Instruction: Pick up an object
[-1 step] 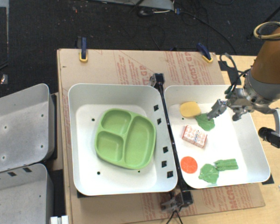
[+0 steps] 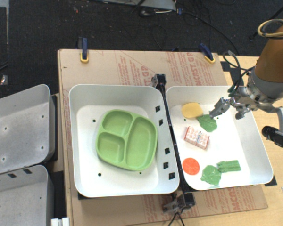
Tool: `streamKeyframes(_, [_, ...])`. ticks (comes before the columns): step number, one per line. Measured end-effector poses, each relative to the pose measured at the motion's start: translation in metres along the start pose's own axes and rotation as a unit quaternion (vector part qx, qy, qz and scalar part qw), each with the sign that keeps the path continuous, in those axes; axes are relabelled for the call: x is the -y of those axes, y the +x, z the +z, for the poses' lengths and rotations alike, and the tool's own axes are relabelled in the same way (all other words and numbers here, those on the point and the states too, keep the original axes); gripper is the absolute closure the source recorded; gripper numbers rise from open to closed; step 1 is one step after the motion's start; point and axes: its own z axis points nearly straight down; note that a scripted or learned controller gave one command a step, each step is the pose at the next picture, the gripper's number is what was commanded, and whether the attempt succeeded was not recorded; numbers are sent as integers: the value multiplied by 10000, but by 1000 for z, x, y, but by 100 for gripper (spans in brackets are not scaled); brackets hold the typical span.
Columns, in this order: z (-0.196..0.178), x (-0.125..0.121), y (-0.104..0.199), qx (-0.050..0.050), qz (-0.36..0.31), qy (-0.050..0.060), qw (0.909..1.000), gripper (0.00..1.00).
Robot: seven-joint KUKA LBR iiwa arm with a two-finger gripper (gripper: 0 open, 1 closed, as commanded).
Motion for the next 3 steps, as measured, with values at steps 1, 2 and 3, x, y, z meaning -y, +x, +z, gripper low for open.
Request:
streamKeyframes(1, [46,-6,-3,1,9,14,10000,0])
streamKeyframes(2, [89,-6,-5,0,11,12,10000,0])
streamKeyframes(3, [130,-8,-5,-1,15,-23,10000,0])
